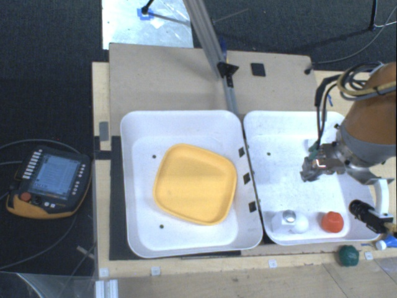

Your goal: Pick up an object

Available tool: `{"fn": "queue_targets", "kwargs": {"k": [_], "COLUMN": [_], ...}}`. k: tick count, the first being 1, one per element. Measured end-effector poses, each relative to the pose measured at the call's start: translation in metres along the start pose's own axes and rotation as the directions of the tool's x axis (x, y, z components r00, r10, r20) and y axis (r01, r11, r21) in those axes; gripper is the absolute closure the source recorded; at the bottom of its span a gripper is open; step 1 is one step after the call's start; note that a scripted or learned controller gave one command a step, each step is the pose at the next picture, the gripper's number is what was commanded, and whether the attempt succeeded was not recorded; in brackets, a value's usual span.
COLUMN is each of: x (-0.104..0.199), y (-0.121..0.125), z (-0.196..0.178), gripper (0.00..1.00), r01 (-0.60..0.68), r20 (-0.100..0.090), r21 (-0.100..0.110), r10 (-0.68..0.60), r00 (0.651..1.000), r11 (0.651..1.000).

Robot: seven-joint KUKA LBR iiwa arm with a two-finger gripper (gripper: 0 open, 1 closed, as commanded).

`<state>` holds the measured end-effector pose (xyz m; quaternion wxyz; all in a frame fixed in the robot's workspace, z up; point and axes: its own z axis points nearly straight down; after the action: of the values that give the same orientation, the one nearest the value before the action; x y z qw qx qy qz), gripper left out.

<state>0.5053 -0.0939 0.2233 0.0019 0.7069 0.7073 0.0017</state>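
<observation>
I see the gripper over the right bin, above the orange object; jaw state unclear, cannot tell.

The worktop is pale tan board with a lighter wooden border, set over a dark, speckled carpet floor. On the floor to the left lies a handheld control pendant with an orange underside and a lit screen, its cable curling away. Beyond the worktop a bright, pale patch of floor catches light, marked with blue tape.
</observation>
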Motion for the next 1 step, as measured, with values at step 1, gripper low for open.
{"fn": "queue_targets", "kwargs": {"k": [1], "x": [0.0001], "y": [0.0002], "z": [0.0080], "gripper": [1.00], "r01": [0.000], "r20": [0.000], "r21": [0.004], "r10": [0.000], "r00": [1.000], "r11": [1.000]}}
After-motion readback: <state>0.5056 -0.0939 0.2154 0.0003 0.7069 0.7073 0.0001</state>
